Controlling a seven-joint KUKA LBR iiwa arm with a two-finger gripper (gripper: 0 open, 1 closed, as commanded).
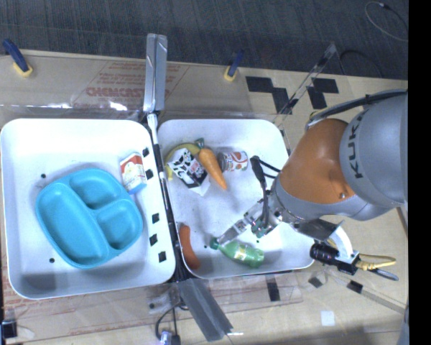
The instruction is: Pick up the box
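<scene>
The box, small and red-and-white, lies in the left bin, just beside the blue divided tray and close to the wall shared with the right bin. The jaws hang low in the right bin, well apart from the box, just above a green bottle; I cannot tell whether they are parted or closed. A carrot lies farther back.

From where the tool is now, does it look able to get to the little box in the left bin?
Probably yes. The box sits uncovered beside the blue tray, but the tool is in the right bin, above the green bottle, so it must cross the divider.
</scene>
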